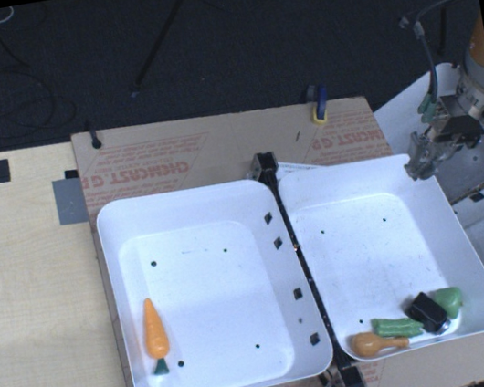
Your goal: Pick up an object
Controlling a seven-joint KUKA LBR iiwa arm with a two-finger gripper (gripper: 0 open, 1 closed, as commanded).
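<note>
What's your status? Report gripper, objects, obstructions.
Gripper above right bin's far right rim, holding nothing. Carrot alone in left bin. Nothing blocking carrot.

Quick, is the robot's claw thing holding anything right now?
Gripper: over the right bin's upper right edge, nothing seen in it; open or shut cannot be told.

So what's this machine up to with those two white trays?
It is a robot arm meant to pick up an object. Right now its gripper sits by the upper right corner of the right bin, not touching any item. A toy carrot lies in the left bin. In the right bin's near corner sit a green piece, a black block, a green pod and an orange pear-shaped toy. Nothing is picked up yet.
</note>
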